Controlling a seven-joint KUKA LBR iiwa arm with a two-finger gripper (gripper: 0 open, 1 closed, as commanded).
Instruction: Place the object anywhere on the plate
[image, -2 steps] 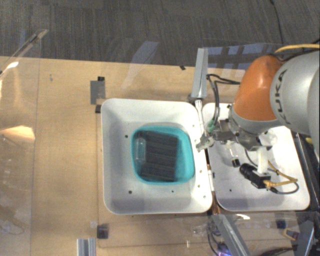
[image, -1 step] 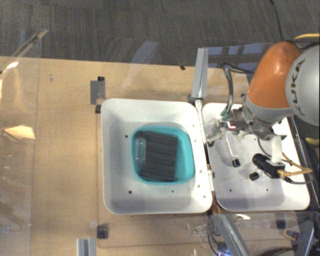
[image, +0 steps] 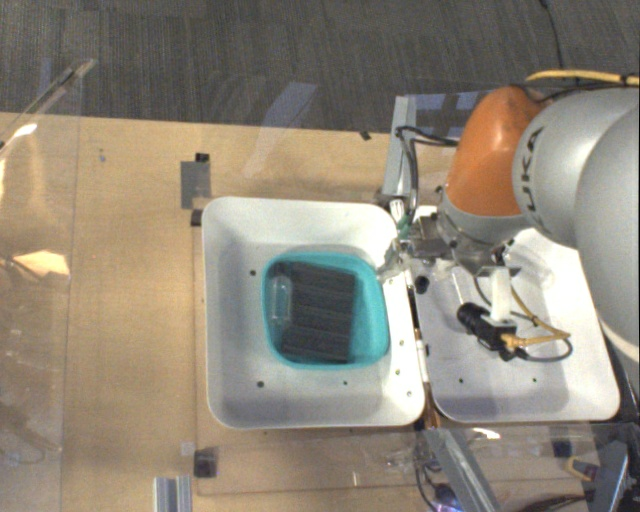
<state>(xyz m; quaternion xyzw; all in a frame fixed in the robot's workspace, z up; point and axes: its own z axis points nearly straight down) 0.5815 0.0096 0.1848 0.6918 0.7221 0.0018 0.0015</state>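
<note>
From where I stand, the left bin holds a turquoise plate, a rounded square sitting a little toward the bin's 3 o'clock side. A dark ribbed object lies flat on the plate, covering most of its middle, with its long sides running from 12 to 6 o'clock. It rests wholly within the plate's rim. At the object's 9 o'clock edge there is a small clear, glossy piece; I cannot make out what it is.

The arm comes in from 3 o'clock, its orange band bulking over the far rim of the right bin. The gripper hangs below it over the right bin's 11 o'clock corner, just beside the seam where the two bins meet and near the plate's 2 o'clock corner, apart from the dark object. The wrist covers it from above, so I cannot tell whether it is open or closed, and I see nothing held in it.

Both bins sit on a pale wooden bench.
</note>
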